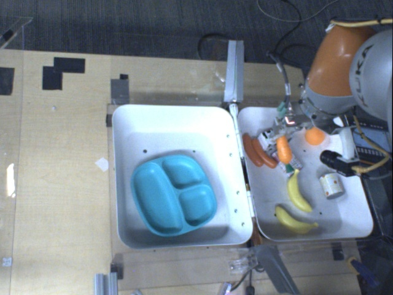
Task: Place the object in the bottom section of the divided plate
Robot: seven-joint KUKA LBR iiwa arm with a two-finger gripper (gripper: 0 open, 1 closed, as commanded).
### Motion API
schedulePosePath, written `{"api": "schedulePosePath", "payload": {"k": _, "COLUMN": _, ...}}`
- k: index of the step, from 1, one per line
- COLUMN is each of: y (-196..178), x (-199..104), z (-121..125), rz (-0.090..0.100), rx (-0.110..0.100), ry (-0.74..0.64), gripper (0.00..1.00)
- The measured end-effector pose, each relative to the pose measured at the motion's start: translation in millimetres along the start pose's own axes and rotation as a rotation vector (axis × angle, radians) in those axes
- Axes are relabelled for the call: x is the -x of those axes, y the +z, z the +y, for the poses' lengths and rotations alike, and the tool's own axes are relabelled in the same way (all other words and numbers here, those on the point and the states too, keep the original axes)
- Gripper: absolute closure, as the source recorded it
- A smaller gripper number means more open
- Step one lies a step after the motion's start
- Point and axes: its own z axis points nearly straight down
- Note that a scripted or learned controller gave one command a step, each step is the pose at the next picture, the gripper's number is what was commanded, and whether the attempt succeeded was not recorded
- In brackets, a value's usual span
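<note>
The small orange carrot [283,149] looks to be what the arm is after; it lies in the right bin [356,223], just beside the red sausage [258,152], so any grasp there is crowded. The pincer [286,120] hangs directly above it, but whether it has hold of anything I cannot tell from here. Two bananas [298,192], an orange ball [315,136] and a small cylinder [331,185] lie scattered nearer the arm. The blue divided plate [174,193] waits in the left bin [126,165], its sections bare.
</note>
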Motion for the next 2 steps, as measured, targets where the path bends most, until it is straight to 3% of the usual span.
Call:
{"api": "schedulePosePath", "payload": {"k": 1, "y": -1, "x": -66, "z": 40, "rz": -0.001, "rx": 0.003, "ry": -0.151, "gripper": 1.0}}
{"api": "schedulePosePath", "payload": {"k": 2, "y": -1, "x": -168, "z": 21, "rz": 0.0, "rx": 0.001, "ry": -0.118, "gripper": 1.0}}
